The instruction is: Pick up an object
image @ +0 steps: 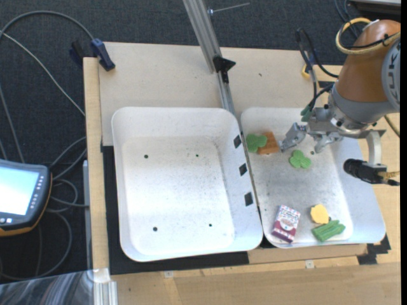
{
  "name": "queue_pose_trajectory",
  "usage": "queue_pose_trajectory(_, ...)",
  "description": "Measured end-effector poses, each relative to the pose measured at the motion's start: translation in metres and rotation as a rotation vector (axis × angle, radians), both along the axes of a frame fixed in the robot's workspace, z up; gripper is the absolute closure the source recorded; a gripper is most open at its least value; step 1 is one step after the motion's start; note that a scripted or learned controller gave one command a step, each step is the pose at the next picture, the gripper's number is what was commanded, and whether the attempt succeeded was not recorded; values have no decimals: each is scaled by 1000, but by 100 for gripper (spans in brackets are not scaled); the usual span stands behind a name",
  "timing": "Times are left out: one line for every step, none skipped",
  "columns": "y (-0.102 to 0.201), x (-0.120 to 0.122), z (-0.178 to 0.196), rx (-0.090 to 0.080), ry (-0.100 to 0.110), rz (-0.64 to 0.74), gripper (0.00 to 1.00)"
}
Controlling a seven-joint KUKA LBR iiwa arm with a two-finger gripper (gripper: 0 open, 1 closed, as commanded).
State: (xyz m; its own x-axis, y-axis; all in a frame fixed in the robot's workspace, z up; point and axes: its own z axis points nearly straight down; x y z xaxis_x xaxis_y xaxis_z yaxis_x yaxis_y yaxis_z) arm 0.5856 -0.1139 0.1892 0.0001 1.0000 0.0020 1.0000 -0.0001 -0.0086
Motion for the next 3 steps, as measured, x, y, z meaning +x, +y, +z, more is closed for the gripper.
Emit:
queue_pose_trajectory(2, 1, -64, 1, 0, 0, 0)
queue_pose_trajectory(2, 1, -97, -1, -6, 0, 0)
queue_pose_trajectory(3, 2, -85, 0, -10, 0, 100)
